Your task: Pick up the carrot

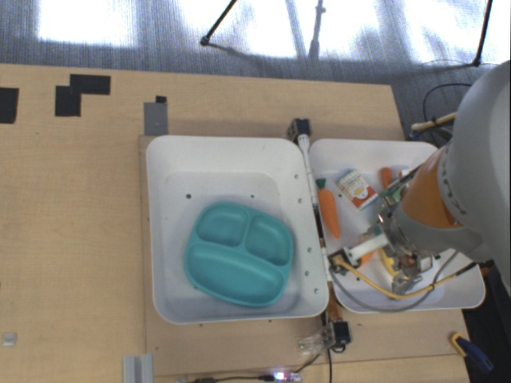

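- Presently catalogued, largest first: desk (72,238), pale wood, bearing two shallow white bins side by side, presumably so one serves as source and the other as destination.
- Arm (479,166), grey with orange band, reaching in from the right and leaning over the right bin; posture judged to suit a descent into that bin.
- Left bin (172,166), holding one item, well apart from the work in hand.
- Right bin (471,294), holding the clutter: the task's thing, a small packet, a reddish item and loose cabling.
- Teal plate (239,252), three compartments, lying flat in the left bin, slightly turned; likely a receiving dish, untouched.
- Gripper (397,255), low over the middle of the right bin amid yellow cable; whether released or clenched cannot be told, and nothing seen grasped.
- Carrot (328,211), orange with green top, lying lengthwise close along the right bin's left wall, top toward the far edge; judged to rest there freely, not yet lifted.
- Carrot relative to gripper: to the gripper's left in the camera view and a little farther back, near but apart.
- Small packet (355,187), white with red print, just right of the carrot's top.
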Controlling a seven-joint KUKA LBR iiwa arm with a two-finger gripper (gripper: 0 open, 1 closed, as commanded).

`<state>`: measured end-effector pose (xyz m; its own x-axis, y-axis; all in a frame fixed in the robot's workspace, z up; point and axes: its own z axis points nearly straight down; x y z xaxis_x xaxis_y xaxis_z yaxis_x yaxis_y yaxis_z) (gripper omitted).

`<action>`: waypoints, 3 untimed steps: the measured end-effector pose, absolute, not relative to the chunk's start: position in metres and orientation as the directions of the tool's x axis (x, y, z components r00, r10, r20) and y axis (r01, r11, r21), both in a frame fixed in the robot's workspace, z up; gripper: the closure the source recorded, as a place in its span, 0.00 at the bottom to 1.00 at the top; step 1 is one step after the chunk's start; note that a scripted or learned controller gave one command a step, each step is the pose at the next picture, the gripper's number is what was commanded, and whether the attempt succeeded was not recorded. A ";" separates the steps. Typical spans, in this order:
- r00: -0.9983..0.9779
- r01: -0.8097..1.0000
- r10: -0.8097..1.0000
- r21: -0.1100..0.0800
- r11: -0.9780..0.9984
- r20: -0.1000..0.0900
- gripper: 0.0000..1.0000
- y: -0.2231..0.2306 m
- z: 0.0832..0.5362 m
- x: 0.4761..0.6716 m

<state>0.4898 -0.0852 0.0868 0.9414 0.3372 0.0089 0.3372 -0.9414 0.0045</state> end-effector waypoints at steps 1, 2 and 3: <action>0.941 0.337 0.337 0.004 -0.941 0.009 0.00 -0.085 0.087 0.490; 0.941 0.337 0.337 0.004 -0.941 0.009 0.00 -0.085 0.087 0.490; 0.941 0.337 0.337 0.004 -0.941 0.009 0.00 -0.085 0.087 0.490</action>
<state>0.4898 -0.0851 0.0868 0.9414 0.3372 0.0089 0.3372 -0.9414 0.0045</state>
